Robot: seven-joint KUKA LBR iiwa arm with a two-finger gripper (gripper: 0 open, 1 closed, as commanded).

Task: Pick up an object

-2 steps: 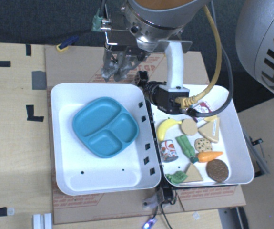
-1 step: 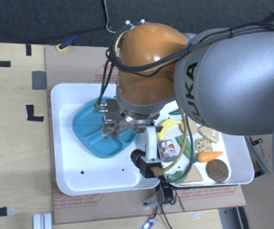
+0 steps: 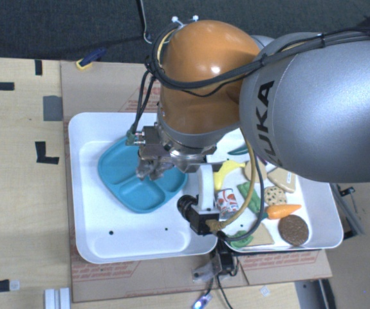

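Up front, a brown disc [image 3: 294,229] and a carrot [image 3: 282,210] are lying in the right bin [image 3: 321,219], with the big arm [image 3: 313,108] blocking most of that bin. Further back, the gripper [image 3: 148,167] is hanging over the blue tray [image 3: 127,176] in the left bin [image 3: 127,237]. Honestly can't tell if it's open or closed.
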